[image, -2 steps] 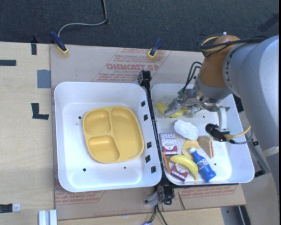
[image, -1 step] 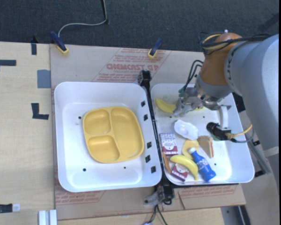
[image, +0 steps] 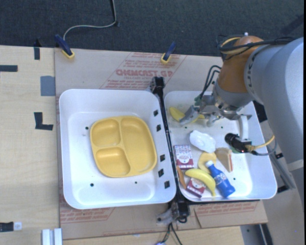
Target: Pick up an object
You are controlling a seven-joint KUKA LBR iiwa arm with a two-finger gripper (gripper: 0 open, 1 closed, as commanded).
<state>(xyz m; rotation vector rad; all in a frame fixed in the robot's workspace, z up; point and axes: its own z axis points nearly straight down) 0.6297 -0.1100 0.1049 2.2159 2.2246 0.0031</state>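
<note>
Hovering low over a yellow piece (image: 177,113) in the right bin (image: 260,185); jaws' (image: 200,114) state unclear. Piece looks light, rigid, slippery; grip its narrow middle.

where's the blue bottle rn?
The blue bottle lies in the right bin, toward its near edge in the camera view, just right of the banana and below the white object.
</note>
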